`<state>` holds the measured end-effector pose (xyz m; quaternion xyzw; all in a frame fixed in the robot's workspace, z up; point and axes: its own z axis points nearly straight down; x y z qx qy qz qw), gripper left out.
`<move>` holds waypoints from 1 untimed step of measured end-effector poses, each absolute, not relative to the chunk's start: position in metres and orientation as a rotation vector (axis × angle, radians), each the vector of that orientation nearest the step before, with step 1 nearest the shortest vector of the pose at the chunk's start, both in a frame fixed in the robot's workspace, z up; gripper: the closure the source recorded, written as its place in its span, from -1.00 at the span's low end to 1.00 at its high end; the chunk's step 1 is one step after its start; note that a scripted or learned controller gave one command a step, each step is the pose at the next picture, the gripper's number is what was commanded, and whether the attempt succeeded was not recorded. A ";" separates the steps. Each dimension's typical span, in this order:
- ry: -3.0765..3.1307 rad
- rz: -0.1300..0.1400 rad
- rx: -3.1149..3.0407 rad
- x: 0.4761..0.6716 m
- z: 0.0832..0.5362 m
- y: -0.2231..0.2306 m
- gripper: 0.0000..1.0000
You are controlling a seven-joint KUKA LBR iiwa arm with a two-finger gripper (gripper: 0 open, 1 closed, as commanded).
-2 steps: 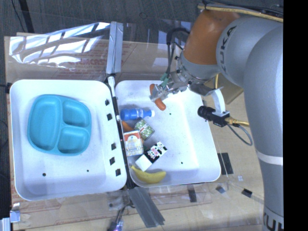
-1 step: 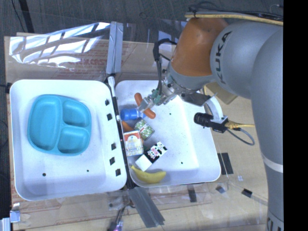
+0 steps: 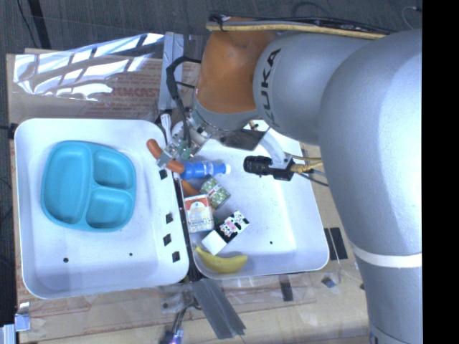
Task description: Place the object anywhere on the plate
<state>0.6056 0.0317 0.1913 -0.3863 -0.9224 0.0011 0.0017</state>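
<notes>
left white bin [image 3: 29,213] beside right white bin [image 3: 301,253] | in the right bin: blue bottle [image 3: 204,169] lying down, green packet [image 3: 215,191], red and white carton [image 3: 198,213], black and white box [image 3: 232,226], yellow banana [image 3: 221,262] at the front edge

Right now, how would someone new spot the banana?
Find the right-hand white bin, the one under the arm. Its near left corner holds a cluster of small items; the banana lies at the bottom of it, against the rim. It is the only yellow, curved thing; the neighbours are boxy cartons.
</notes>
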 end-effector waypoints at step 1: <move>-2.866 0.003 -1.283 0.621 0.216 0.098 1.00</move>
